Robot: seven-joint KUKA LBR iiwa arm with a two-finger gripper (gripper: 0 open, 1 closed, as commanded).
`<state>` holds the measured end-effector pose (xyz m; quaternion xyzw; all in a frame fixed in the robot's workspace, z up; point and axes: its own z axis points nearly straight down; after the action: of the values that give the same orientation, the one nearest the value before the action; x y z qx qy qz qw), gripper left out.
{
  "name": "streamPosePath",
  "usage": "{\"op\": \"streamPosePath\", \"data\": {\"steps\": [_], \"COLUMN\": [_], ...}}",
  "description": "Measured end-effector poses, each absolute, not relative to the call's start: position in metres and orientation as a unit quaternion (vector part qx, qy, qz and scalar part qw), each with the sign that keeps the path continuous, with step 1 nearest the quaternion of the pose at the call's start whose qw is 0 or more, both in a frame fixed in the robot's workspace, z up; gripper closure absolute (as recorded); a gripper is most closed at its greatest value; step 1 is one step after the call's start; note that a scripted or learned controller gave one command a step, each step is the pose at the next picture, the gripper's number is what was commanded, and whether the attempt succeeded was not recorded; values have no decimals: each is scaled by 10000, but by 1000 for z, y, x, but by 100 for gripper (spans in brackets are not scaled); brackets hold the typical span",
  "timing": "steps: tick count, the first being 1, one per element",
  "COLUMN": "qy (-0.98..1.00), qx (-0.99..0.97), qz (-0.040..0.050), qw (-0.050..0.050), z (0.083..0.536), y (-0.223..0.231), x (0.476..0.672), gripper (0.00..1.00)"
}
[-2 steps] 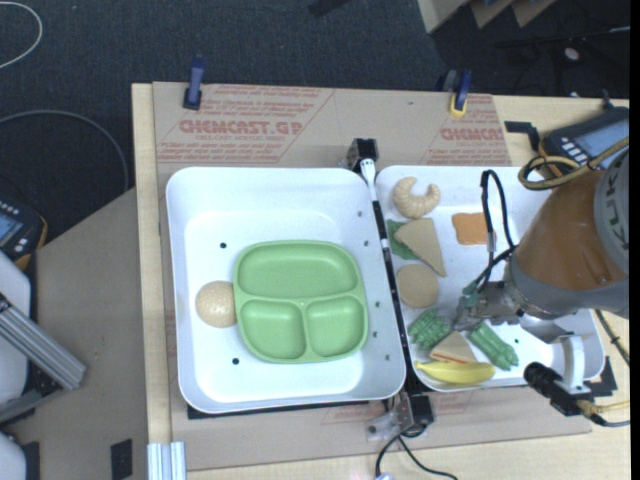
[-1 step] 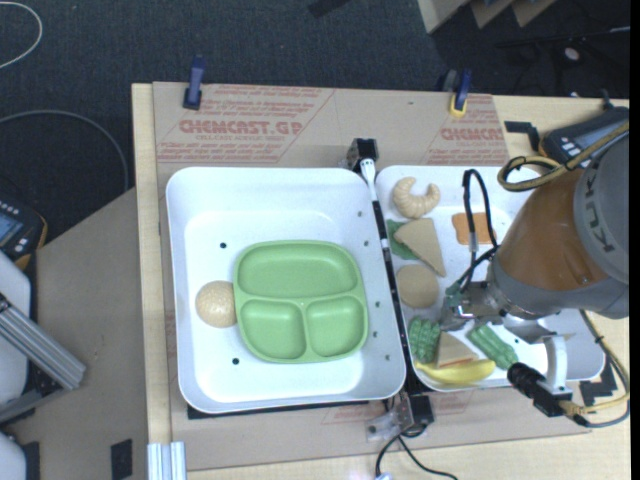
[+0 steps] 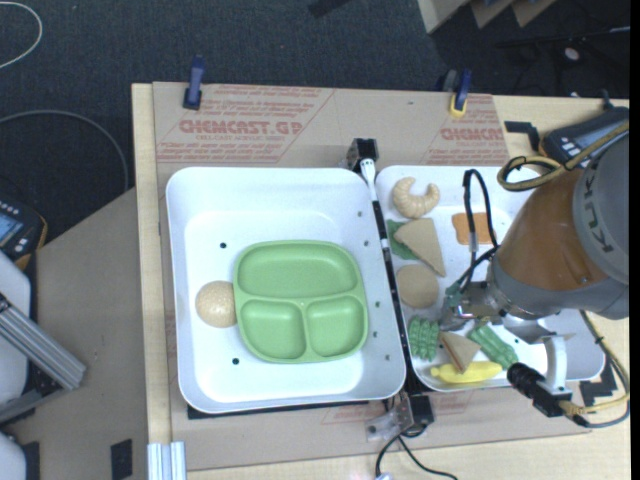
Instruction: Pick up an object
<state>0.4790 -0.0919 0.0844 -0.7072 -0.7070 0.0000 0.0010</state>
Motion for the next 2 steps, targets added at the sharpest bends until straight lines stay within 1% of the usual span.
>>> {"op": "streamPosePath", "data": {"steps": [1,2], "qy": [-7103,-7112], "qx": [-7039,-7030], "qz": [-56,3], "qw": [-50,37], "z": [191,188], "y": [-39,73], "x": [529,477], "gripper": [100,100]}}
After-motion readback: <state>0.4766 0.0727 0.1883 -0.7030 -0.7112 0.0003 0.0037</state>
